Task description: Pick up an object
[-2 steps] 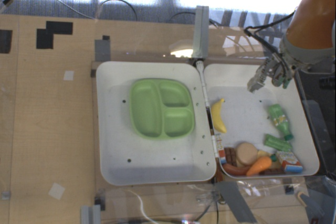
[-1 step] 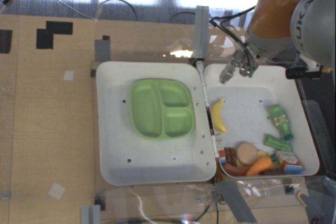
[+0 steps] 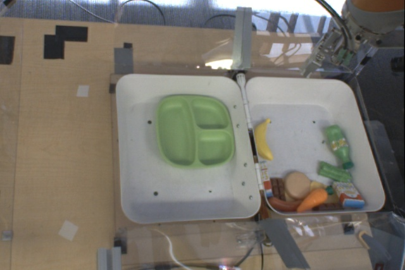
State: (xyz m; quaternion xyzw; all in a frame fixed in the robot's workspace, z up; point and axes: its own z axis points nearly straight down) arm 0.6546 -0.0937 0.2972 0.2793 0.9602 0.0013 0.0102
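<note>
Camera view: my gripper hangs above the far edge of the right white bin, clear of everything; can't tell its state, too blurry. Nothing held. Objs cluster at that bin's near edge and right side: yellow plastic banana by the left wall, green plastic bottle near the right wall, orange plastic carrot, round tan bun-like piece, small red/blue carton at the near right corner. Left white bin carries a green divided plastic tray. Best pick imo: banana, stands alone. Prob light, stiff, bit slick; grab across its mid section.
</note>
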